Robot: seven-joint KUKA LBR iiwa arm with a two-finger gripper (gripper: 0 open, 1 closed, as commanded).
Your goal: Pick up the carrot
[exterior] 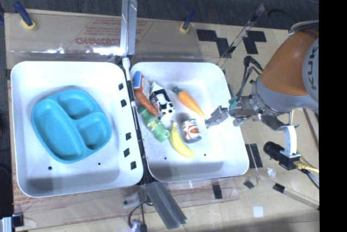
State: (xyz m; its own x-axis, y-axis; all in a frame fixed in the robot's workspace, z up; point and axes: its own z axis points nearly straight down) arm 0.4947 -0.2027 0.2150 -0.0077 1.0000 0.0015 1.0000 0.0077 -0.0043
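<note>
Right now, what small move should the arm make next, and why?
Probably shift the gripper toward the carrot and centre over it before descending. The gripper sits just to the carrot's right in the right bin, beside the can, and holds nothing.

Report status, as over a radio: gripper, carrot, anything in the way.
Gripper low over right bin, nothing between fingers. Carrot lies loose just left of it. Small can and banana close below carrot.

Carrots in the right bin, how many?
1. The carrot lies in the right bin, upper middle, just left of the pincer. The pile by the divider may hide more.
</note>
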